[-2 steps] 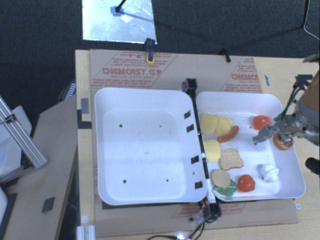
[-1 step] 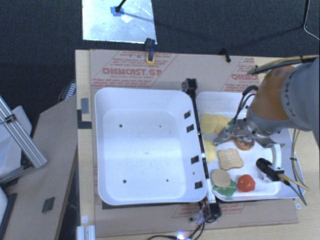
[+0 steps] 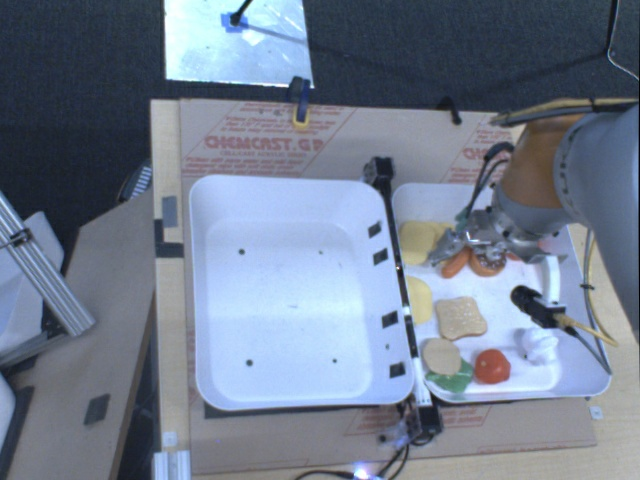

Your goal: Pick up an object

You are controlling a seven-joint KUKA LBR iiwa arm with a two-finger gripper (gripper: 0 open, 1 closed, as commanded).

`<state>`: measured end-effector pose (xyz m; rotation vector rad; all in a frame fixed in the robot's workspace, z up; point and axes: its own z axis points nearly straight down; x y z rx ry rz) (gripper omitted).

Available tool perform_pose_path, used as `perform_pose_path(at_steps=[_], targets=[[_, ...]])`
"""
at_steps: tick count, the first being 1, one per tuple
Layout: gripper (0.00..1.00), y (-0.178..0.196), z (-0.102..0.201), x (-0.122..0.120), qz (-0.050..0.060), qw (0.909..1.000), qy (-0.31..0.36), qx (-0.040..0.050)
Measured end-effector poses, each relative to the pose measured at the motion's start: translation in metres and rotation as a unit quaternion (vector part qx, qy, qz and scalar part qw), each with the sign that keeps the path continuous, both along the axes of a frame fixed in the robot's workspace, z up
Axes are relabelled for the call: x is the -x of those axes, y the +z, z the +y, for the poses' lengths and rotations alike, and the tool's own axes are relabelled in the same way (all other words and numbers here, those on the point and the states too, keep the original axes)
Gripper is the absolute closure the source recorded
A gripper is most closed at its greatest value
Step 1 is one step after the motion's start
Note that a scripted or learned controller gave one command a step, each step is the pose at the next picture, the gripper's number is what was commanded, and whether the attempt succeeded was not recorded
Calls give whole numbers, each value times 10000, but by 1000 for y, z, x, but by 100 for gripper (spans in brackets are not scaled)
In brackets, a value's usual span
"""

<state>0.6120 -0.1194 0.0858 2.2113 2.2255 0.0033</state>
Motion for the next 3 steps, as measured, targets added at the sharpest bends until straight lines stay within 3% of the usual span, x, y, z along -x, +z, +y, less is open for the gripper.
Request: perform_pose_path(at_steps=[1,2,3], targets=[[0,-1,24,-46,45,10000,-6,-10],[100,10,21,-45,46,10000,1,10],[100,105,84,-33,-20,10000,17,-19]])
